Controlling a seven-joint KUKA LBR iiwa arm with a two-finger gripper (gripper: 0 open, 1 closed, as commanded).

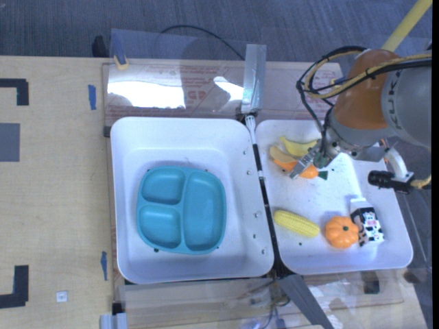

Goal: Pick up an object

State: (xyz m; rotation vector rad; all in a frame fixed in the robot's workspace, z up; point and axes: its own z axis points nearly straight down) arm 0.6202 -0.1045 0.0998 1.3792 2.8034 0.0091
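Observation:
The right bin (322, 199) holds several toys. A yellow banana (293, 144) and an orange piece (280, 159) lie at its back left. A corn cob (296, 223), an orange pumpkin (341, 232) and a small black-and-white cow figure (370, 227) sit along its front. My gripper (309, 164) is low in the bin, just right of the banana and the orange piece. It sits over a small orange item (311, 174) that it partly hides. I cannot see anything held in it.
The left bin (127, 149) holds a blue divided plate (182, 210). A metal divider (260, 184) separates the bins. Black and yellow cables (329, 67) loop above the wrist, and the arm's orange band (363, 94) hangs over the right bin's back edge.

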